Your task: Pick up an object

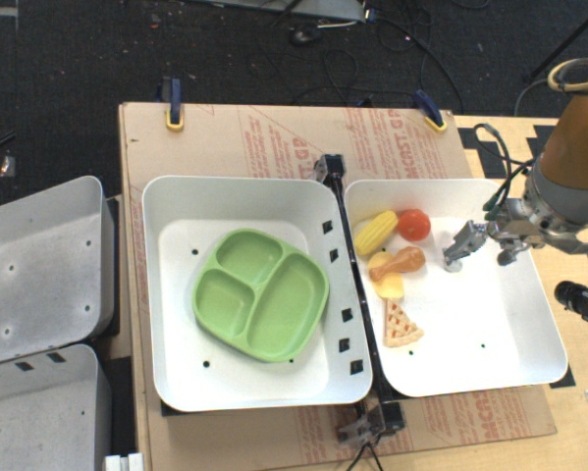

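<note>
The right bin (509, 351) holds several toy foods along its left side: a yellow corn cob (376, 232), a red tomato (414, 225), a brown drumstick (398, 261), a small yellow piece (390, 286) and a waffle-like wedge (402, 326). My gripper (485, 250) hangs over the middle of this bin, right of the tomato and drumstick and apart from them. Its fingers (459, 245) look spread, with nothing between them.
A green three-compartment plate (261, 293) lies in the left bin (166, 361). A black divider (352, 292) runs between the two bins. The arm's orange band (573, 150) reaches in from the right. Grey trays (38, 263) sit off the bench at left.
</note>
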You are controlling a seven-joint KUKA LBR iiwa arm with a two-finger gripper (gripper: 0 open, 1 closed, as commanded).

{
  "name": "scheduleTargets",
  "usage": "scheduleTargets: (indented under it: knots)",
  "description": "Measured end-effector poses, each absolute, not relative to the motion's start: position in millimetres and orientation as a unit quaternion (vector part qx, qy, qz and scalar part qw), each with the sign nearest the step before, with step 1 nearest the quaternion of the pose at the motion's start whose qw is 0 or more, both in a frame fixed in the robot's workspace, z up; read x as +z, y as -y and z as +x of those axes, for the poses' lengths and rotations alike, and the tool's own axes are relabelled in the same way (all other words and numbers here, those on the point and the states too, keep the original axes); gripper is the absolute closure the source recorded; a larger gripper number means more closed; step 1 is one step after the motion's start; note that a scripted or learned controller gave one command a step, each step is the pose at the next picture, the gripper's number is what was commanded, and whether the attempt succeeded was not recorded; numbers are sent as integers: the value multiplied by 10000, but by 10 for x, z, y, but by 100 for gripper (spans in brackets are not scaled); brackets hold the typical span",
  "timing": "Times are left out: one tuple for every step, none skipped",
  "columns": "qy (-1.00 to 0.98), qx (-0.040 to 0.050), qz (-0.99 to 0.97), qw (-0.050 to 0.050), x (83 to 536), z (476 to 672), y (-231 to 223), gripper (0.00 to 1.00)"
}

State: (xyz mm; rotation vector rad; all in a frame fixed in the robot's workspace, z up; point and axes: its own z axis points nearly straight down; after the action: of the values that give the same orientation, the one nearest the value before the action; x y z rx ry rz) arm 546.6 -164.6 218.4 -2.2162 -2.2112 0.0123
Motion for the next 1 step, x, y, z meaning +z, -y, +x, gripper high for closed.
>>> scheduleTargets:
  knots:
    - [7075, 1, -7067, 2, 2256, 5494, 1641, 0]
